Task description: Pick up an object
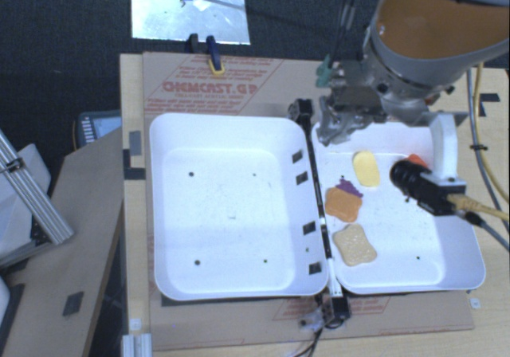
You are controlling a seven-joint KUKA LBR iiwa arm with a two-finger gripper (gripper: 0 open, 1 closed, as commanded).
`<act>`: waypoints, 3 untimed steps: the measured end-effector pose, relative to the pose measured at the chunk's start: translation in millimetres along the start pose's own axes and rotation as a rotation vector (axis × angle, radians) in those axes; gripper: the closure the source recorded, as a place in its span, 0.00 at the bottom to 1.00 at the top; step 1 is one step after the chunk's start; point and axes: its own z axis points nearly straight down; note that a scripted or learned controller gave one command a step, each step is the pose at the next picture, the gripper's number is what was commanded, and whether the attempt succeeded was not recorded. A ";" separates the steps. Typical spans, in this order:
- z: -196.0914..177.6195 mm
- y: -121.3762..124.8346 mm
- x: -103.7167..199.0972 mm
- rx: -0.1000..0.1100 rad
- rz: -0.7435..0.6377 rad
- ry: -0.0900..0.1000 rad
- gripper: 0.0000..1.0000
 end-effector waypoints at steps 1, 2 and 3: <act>-66.9 15.7 60.3 -0.004 0.001 0.001 1.00; -74.7 15.8 56.8 0.001 0.003 -0.001 1.00; -85.6 16.1 57.2 -0.001 -0.002 0.000 1.00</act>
